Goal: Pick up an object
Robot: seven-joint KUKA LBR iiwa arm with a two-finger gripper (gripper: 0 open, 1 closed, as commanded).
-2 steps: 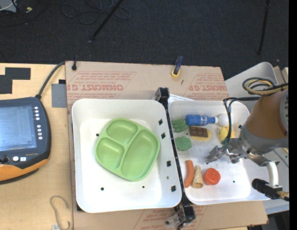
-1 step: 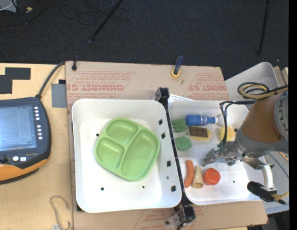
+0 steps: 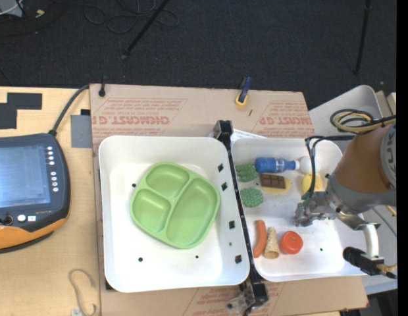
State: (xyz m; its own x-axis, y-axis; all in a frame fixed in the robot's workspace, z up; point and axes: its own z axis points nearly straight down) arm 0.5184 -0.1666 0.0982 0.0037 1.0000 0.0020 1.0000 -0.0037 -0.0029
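Looking down on the bench, we saw the left bin (image 3: 115, 176), well away to the gripper's left, holding a light green divided plate (image 3: 176, 204) with three compartments. The right bin (image 3: 322, 259) lay under the gripper (image 3: 308, 213), which hung low over the bin's floor at the end of the grey arm (image 3: 365, 170); we could not tell whether it was released or clenched, and we saw nothing between its tips.

The objects open to picking all lay in the right bin. Up and to the left of the gripper lay a blue bottle (image 3: 276, 165) with a white cap, on its side. Below it sat a brown chocolate-like bar (image 3: 274, 182), and left of that two green knobbly pieces (image 3: 249, 184). Just beside the gripper, above it, a yellow object (image 3: 310, 182) showed partly behind the arm. Below and near the gripper lay a red-orange tomato (image 3: 291, 242), a tan cone (image 3: 272, 243) and an orange carrot (image 3: 259, 237), side by side.

On the cardboard (image 3: 164, 114) beyond the bins we read upside-down print that looked like "CHEMCAST GP"; the smaller print was too blurred to read.
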